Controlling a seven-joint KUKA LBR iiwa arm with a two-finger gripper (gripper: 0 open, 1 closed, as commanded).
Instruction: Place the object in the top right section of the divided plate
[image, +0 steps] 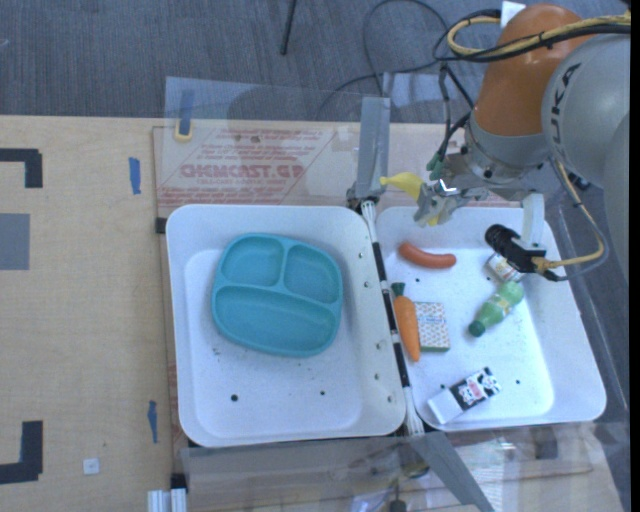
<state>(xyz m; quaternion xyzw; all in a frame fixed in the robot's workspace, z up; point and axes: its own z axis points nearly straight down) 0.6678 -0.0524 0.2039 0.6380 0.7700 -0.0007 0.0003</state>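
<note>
Camera view shows the gripper (436, 208) hanging over the far edge of the right bin (570, 340), its jaws too blurred to tell how open, just above the sausage (428, 257), while the blue divided plate (277, 295) sits in the left bin (200, 400).

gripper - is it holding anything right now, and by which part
Cannot be told. The gripper hangs over the far edge of the right bin, nearest the yellow item; nothing visibly sits in it.

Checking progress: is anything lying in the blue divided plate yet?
No, the divided plate in the left bin has all three sections bare.
</note>
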